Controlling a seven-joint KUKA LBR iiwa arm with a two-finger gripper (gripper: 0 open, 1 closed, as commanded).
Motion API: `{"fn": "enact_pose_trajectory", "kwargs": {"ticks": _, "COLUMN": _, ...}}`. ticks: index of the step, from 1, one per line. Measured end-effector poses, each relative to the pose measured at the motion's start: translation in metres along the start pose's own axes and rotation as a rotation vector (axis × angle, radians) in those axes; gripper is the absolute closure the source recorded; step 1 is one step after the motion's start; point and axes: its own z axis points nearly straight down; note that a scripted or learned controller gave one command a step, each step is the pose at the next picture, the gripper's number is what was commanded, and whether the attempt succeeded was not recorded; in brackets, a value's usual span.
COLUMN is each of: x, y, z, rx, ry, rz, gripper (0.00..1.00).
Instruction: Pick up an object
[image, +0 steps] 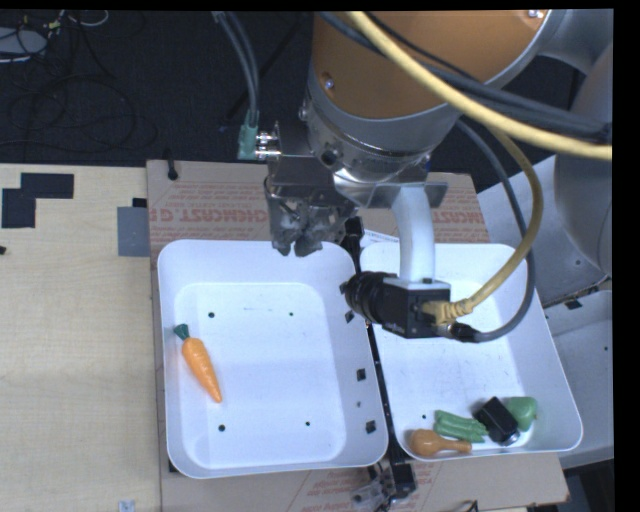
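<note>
Orange against white, a toy carrot lies near the left wall of the left bin, green top toward the far-left, tip toward the near-right, so its long axis runs on a slant down the bin. The gripper hangs over that bin's far rim, well apart from the carrot, which lies from it toward the near-left. Nothing is between its fingers; the dark tips seem close together, but the view is too murky there to tell how wide they stand. In the right bin, a tan pear-like piece, a green pod, a black block and a green lump bunch in the near corner, farther off. Judging by this, the carrot is the nearer pick, and the fingers would best close across its slant.
</note>
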Motion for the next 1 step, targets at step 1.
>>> {"fn": "enact_pose_trajectory", "kwargs": {"ticks": 1, "x": 0.0017, "y": -0.0003, "z": 0.0148, "rx": 0.001, "ry": -0.001, "rz": -0.003, "gripper": 1.0}}
